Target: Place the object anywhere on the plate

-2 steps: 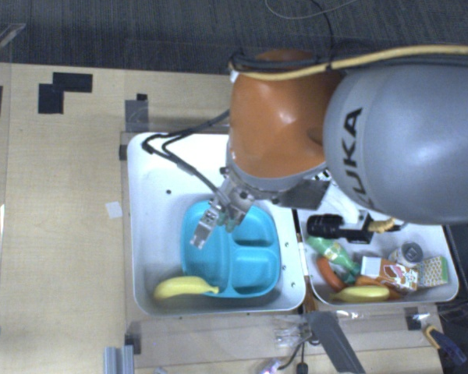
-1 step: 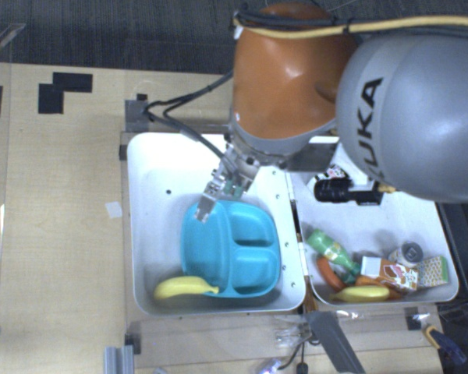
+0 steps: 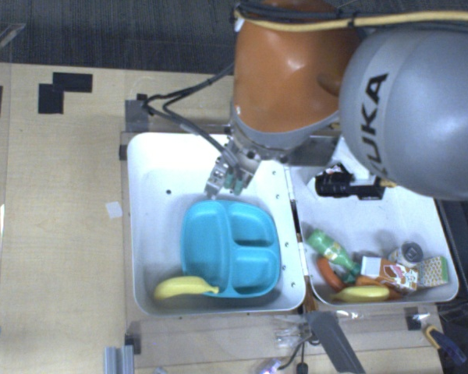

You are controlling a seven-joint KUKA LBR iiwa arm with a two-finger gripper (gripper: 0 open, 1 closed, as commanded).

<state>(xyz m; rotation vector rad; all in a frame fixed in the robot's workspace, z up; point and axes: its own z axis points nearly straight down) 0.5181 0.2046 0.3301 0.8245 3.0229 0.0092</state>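
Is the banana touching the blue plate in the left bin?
Touching. The camera view shows the banana lying against the blue plate at its lower left edge, its stem end overlapping the rim, with no gap.

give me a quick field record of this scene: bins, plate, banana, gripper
left bin: holds plate and banana
plate: blue, divided into compartments, nothing on it
banana: yellow, on bin floor at plate's lower-left edge
gripper: over left bin just above plate's top edge; nothing seen between fingers
right bin: pile of small items along its near side
task state: banana not yet on plate
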